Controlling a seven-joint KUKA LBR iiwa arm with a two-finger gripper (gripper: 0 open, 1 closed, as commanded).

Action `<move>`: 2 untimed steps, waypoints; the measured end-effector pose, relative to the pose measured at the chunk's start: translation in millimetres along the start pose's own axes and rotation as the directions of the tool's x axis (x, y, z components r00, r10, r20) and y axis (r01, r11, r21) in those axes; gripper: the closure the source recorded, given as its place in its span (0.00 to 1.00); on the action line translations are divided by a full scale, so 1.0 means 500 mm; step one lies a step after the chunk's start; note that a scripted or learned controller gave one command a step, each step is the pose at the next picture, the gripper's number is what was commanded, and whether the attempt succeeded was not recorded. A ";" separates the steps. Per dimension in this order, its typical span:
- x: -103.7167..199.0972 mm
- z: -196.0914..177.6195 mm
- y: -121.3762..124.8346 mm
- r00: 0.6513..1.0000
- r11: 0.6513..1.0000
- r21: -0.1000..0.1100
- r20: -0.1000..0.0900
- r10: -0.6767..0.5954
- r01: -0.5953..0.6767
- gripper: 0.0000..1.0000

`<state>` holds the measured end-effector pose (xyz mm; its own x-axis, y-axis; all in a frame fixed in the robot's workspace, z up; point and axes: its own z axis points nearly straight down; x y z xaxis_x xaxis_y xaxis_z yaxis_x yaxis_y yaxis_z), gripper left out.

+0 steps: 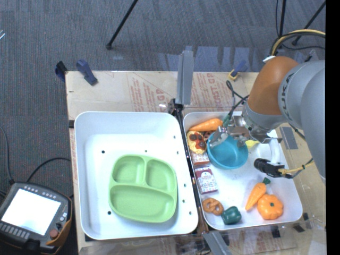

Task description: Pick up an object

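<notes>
The arm (pixel 297 97) comes in from the right of the frame, its orange band high over the right bin (pixel 239 182). The gripper (pixel 237 130) is down in the upper middle of that bin, right at the upper rim of the blue bowl (pixel 228 154). Whether it is clamped on that rim or slack I cannot tell from here (the wrist hides the tips).

The blue bowl sits in the upper half of the right bin, just right of the bin's left wall. An orange carrot (pixel 206 125) lies along the top edge, up and left of the bowl. Below it, against the left wall, is a yellow piece dotted red and dark (pixel 197 141), touching the bowl's left side or nearly so. A brown packet (pixel 206 179) lies just below that.

Along the bottom of the right bin, going left to right, are a pretzel (pixel 212 206), a green pepper (pixel 231 215), a second carrot (pixel 256 194) lying at a slant and a small orange pumpkin (pixel 270 206). This carrot's tip is just beside the pumpkin.

The left bin (pixel 95 142) holds a green divided tray (pixel 143 187), flat on the floor of the bin, in its lower middle. A handheld screen unit (pixel 32 212) rests on the carpet at the lower left of the frame.
</notes>
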<state>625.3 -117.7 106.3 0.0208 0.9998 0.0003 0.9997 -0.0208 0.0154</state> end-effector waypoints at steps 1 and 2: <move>0.010 0.030 -0.054 1.000 1.000 0.007 0.003 -0.004 0.004 0.00; 0.006 0.018 -0.058 1.000 1.000 0.016 -0.001 0.004 -0.004 1.00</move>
<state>596.7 -113.9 96.6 0.0252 0.9997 0.0015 0.9997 -0.0252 -0.0007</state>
